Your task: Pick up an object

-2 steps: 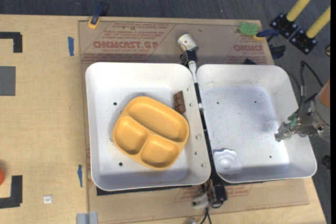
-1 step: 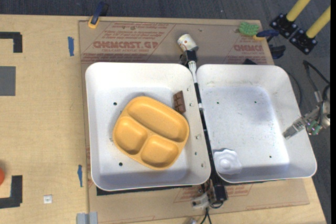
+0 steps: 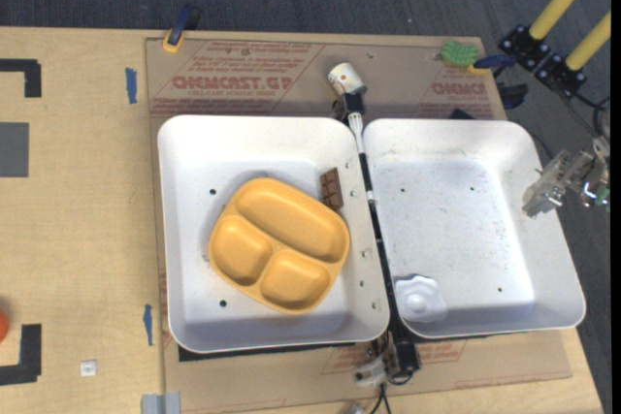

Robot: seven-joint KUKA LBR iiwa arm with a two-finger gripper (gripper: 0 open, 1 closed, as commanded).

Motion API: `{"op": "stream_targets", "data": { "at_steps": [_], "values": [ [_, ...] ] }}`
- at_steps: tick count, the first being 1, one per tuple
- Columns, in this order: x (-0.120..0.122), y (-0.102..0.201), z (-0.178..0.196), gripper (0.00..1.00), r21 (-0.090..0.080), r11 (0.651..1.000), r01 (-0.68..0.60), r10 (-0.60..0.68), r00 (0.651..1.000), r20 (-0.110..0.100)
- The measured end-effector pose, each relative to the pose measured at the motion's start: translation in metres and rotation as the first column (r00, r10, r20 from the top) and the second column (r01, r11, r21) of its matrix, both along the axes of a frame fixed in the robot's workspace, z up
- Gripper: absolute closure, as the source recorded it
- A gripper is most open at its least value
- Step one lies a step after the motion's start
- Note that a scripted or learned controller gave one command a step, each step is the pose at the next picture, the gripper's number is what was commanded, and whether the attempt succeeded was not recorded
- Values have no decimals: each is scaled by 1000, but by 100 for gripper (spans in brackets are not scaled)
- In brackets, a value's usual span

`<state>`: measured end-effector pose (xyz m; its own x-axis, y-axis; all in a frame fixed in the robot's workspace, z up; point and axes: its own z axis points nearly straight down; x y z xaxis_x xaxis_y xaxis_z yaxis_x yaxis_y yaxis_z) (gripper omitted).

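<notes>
Gripper [image 3: 561, 181] beside right bin's [image 3: 524, 145] rim

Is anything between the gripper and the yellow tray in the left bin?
The gripper sits off the right bin's right rim. The yellow tray lies in the left bin. Between them is the right bin's bare floor and the raised rims where the bins meet. A small white object lies nearer the front, off the direct line.
</notes>
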<state>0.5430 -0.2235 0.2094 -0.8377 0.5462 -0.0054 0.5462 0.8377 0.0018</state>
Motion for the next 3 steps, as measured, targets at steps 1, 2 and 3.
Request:
{"op": "stream_targets", "data": {
  "at_steps": [1,2,3],
  "values": [
    [42,0,-24,100,-2,890,-456,456,890,0],
    [66,0,-21,100,-4,587,-810,810,587,-1],
    [66,0,-21,0,-4,586,-810,810,586,-1]
  ]
}}
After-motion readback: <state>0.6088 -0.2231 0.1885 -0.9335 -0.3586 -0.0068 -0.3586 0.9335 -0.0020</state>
